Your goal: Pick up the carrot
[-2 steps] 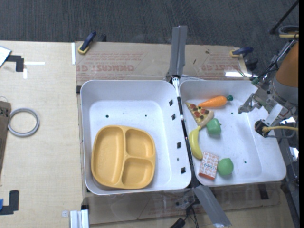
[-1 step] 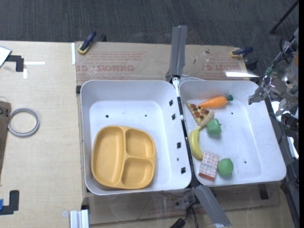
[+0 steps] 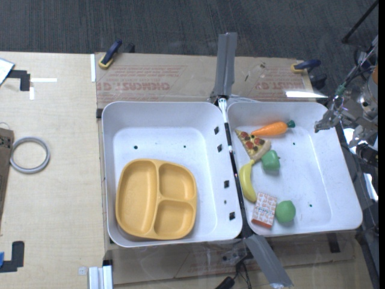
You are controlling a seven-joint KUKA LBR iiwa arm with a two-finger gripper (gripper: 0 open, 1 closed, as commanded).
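Observation:
The carrot (image 3: 271,129), orange with a small green top, lies on its side near the back of the right bin (image 3: 325,179), its green end pointing right. It touches nothing but sits just behind a pizza slice (image 3: 252,143). My gripper (image 3: 325,123) hangs at the bin's far right rim, well to the right of the carrot and apart from it. Its tip is small and partly merged with the arm's cables, and nothing shows held in it.
The right bin also holds a green fruit (image 3: 271,160), a banana (image 3: 247,181), a red-and-white carton (image 3: 264,210) and a green ball (image 3: 285,211). A yellow divided plate (image 3: 157,198) lies in the left bin (image 3: 120,125). A tape roll (image 3: 27,155) rests on the bench at left.

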